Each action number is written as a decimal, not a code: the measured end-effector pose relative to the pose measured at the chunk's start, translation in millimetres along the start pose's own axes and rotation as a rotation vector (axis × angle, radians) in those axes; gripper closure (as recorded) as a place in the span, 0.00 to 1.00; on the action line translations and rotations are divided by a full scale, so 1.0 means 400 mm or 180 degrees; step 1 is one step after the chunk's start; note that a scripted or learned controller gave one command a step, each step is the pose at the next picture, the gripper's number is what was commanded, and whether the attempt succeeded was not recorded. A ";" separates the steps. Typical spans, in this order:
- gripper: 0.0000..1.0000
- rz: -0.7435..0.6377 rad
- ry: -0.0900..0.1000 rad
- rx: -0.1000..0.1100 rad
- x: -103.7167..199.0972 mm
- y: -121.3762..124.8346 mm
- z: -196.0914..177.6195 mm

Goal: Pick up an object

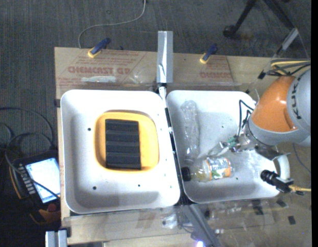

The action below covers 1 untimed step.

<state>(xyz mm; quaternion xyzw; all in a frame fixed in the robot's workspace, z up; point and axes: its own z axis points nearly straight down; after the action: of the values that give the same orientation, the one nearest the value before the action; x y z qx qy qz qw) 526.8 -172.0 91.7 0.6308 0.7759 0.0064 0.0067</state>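
In the right bin [221,103] a small bottle [213,169] with a black cap and an orange and green label lies on its side near the front wall. A clear crumpled plastic bottle [190,126] lies lengthwise along the bin's left wall. My gripper [232,143] is low in the right bin, just above and right of the labelled bottle, with some clear plastic beside it. I see nothing held in it. In the left bin [76,153] rests a yellow tray-like object [152,138] with a black ridged block [123,144] on it.
The grey arm with its orange band [275,112] covers the right bin's right side. Two blue and yellow clamps [99,47] [209,52] and a grey upright post [164,55] stand on the board behind the bins. A lit tablet [38,176] lies left of the bench.
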 end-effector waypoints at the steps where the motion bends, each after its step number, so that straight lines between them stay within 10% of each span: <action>1: 0.00 -0.0302 0.0009 0.0056 0.023 0.073 -0.193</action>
<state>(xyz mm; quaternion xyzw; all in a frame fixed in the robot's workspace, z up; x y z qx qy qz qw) 551.9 -157.3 169.5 0.5933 0.8050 0.0001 0.0004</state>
